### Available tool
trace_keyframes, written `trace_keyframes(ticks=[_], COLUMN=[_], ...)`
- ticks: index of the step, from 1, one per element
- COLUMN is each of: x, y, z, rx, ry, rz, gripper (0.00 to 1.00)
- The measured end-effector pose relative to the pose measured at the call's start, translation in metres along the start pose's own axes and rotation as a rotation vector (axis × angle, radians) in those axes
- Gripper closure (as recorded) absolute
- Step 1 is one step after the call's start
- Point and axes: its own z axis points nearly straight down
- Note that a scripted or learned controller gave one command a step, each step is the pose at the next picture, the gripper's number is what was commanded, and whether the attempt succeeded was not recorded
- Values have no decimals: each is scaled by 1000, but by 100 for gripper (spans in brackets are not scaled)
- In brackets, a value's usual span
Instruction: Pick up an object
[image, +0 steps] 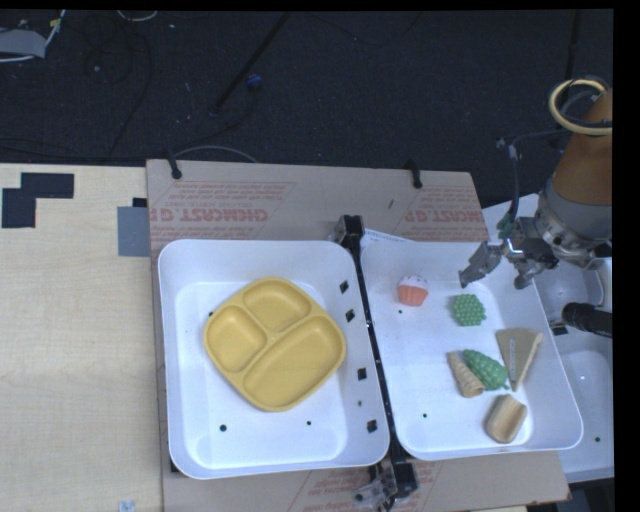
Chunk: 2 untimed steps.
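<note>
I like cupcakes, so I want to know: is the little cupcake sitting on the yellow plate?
No, the cupcake sits on the floor of the right bin, while the yellow plate lies in the left bin.

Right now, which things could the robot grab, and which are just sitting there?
For the job:
gripper
cupcake
round green piece
leafy green piece
tan wedge
tan roll

Just lying about:
yellow divided plate
left bin
cardboard sheet

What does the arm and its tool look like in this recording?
The arm shows an orange section above a grey wrist housing, with a yellowish ring at its top end and a thin dark cable alongside. The tool is dark grey metal with two slim fingers.
</note>
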Motion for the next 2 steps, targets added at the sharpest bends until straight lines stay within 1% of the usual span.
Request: trace_keyframes(ticks=[1, 2], x=[0, 4], y=[2, 0], z=[-8, 56], rx=[-13, -8], ry=[-2, -1], rz=[-2, -2], gripper=[0, 0])
